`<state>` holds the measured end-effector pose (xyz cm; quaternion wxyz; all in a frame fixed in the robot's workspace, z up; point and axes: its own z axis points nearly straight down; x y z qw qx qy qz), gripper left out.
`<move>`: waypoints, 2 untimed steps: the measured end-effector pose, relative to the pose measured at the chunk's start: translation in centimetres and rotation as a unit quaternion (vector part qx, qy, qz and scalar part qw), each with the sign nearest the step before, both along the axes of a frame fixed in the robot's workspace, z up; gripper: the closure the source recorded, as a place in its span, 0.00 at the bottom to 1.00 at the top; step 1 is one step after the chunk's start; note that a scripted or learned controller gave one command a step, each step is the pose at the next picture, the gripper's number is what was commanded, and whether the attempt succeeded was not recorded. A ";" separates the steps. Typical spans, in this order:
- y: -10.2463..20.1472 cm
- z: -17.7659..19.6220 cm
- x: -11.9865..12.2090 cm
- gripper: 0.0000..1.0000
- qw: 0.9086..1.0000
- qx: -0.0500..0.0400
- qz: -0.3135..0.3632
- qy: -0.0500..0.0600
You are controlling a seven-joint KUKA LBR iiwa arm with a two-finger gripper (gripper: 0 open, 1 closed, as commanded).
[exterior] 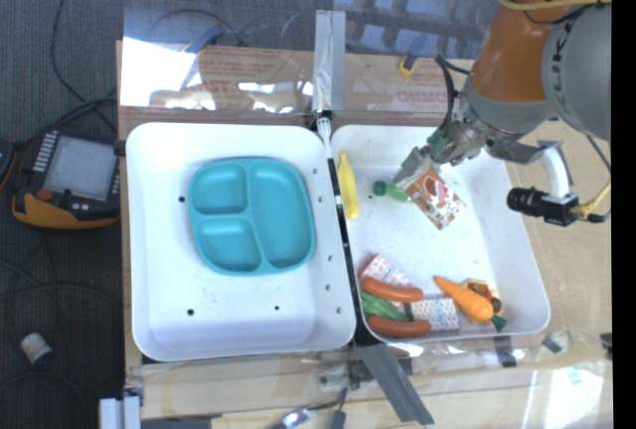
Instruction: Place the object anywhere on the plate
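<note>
The blue three-compartment plate (248, 215) lies in the left white bin (159, 318) with nothing on it. My gripper (417, 169) hangs over the upper middle of the right bin (512, 248), reaching down to the left. Just below it lies a small red-and-white snack packet (437, 200), touching or nearly touching the gripper. A little green item (390, 190) lies just left of the gripper's tip. Whether anything is held cannot be made out from this angle.
A yellow banana-like piece (347, 185) lies along the right bin's left wall. Two red sausages (391, 291), a wrapped packet (383, 270) and an orange carrot (469, 298) crowd the bin's front. A cardboard wall (248, 79) stands behind both bins.
</note>
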<state>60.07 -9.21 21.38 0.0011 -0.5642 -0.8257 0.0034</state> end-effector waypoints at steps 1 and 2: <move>6.0 -3.4 2.7 1.00 0.997 0.002 0.076 0.000; 13.5 -3.1 4.9 1.00 0.988 0.001 0.156 -0.002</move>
